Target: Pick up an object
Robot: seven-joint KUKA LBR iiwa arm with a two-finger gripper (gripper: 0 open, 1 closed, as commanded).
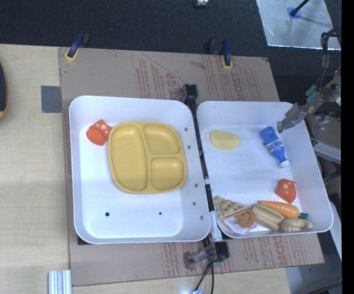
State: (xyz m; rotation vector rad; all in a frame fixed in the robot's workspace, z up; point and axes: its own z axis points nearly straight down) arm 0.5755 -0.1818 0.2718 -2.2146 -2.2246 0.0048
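Wooden desk (24,182), two white bins.
Pincer (285,124) beside blue tube (274,144) in right bin (305,164); finger spread unreadable.

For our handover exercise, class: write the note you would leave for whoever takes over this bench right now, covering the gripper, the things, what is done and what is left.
Gripper: at the right bin's far right rim, holding nothing that I can see.
Right bin: blue tube closest to the gripper, yellow piece, red piece, and a pile of toy food along the near edge.
Left bin: yellow divided plate, red piece beside it.
Done: nothing lifted.
Left: the whole pick.
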